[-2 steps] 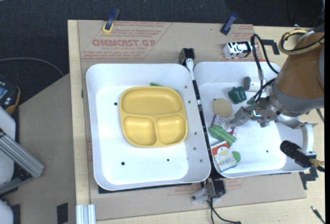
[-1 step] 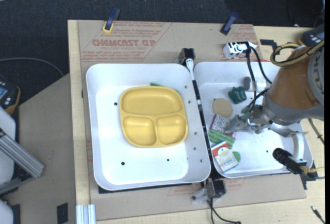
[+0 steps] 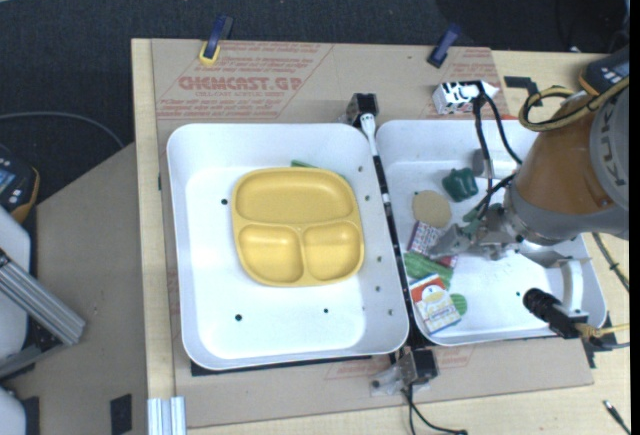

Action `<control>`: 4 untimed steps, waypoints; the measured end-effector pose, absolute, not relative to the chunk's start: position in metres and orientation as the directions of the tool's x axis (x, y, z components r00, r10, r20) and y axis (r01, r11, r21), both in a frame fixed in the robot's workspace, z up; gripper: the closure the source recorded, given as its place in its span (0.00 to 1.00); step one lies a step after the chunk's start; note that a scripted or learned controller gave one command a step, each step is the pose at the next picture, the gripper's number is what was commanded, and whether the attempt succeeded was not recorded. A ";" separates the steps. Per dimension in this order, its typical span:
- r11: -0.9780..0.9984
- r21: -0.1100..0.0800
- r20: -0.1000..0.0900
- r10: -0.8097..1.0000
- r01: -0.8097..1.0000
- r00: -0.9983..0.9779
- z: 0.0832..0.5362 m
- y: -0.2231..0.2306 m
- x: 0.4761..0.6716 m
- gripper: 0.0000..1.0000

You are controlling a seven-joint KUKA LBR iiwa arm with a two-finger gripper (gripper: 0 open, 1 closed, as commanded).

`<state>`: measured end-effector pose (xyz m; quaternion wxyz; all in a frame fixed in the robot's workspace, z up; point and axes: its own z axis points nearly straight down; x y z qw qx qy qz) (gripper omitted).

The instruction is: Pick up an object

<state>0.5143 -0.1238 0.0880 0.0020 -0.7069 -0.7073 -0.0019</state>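
Observation:
The right bin (image 3: 500, 318) holds several small items. A dark green object (image 3: 461, 185) lies near its back. A tan round disc (image 3: 432, 208) sits just in front of that. Below the disc lie a patterned packet (image 3: 424, 239), a green and red packet (image 3: 428, 268) and a white card with a picture (image 3: 437, 306). My gripper (image 3: 468, 234) hangs low over the middle of this bin, right beside the patterned packet and the disc. The grey arm with its orange band (image 3: 560, 173) covers the bin's right part.
The left bin (image 3: 200, 253) carries a yellow divided plate (image 3: 298, 224) with a green scrap (image 3: 305, 164) at its back edge. A black cable (image 3: 490, 138) loops over the right bin's back. A black part (image 3: 548, 308) of the arm juts over the front right.

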 end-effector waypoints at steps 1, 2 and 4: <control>-0.001 0.011 0.003 1.000 1.000 0.000 0.101 -0.124 0.517 1.00; 0.001 0.007 -0.003 1.000 1.000 -0.001 0.162 -0.124 0.512 1.00; 0.002 0.005 -0.002 1.000 1.000 -0.002 0.226 -0.130 0.515 1.00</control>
